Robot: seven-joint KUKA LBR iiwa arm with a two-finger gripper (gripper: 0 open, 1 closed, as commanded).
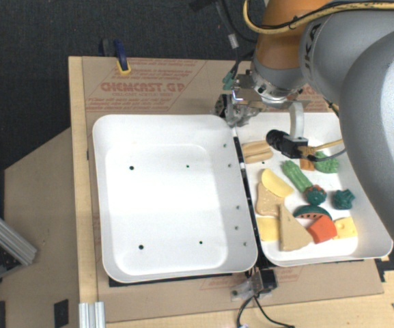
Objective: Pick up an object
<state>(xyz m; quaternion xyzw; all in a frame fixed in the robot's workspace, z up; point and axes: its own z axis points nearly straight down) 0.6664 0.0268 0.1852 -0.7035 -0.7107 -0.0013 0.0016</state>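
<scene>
Shallow white right bin [371, 241] holds toy food; long green plastic cucumber [296, 175] lies diagonal, upper-left to lower-right. Two-finger gripper [236, 113] state: can't tell.

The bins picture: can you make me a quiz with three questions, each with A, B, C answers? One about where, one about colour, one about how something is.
1. Where are the toy foods?
A. right bin
B. left bin
C. on the floor

2. What colour is the band on the arm?
A. blue
B. orange
C. pink

3. Where is the gripper hanging?
A. deep in the left bin's middle
B. by the bins' far edge
C. off the bench

Answers:
1 A, the foods lie heaped in the right bin.
2 B, the band looks orange.
3 B, it hangs near where both bins meet at the far side.
</scene>
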